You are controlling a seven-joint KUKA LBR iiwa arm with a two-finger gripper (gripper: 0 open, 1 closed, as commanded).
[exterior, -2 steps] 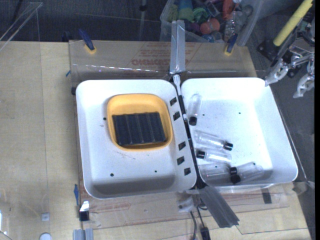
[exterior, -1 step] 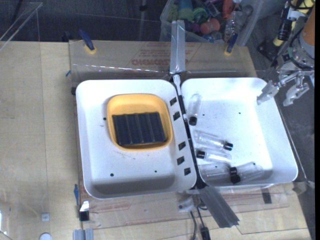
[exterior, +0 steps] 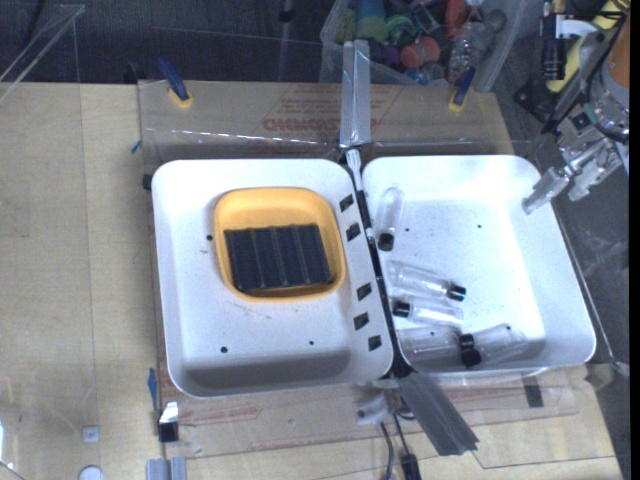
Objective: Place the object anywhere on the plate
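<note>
Camera view: plate (exterior: 275,200) in the left bin (exterior: 185,298). Tubes (exterior: 425,286) lie in the right bin (exterior: 500,258) near the divider. One is best gripped across its width, clear of its neighbours. The gripper (exterior: 572,176) hangs at the right rim, well apart from the tubes; I cannot tell how open it is.

A robotics lab: a pale wooden worktop (exterior: 70,268) carries two shallow white plastic bins (exterior: 185,303) set side by side, one holding a yellow square plate (exterior: 228,208), beside a clear acrylic sheet (exterior: 250,118) gripped by blue clamps (exterior: 178,90) and a clear plastic tub of colourful toys (exterior: 420,18).
</note>
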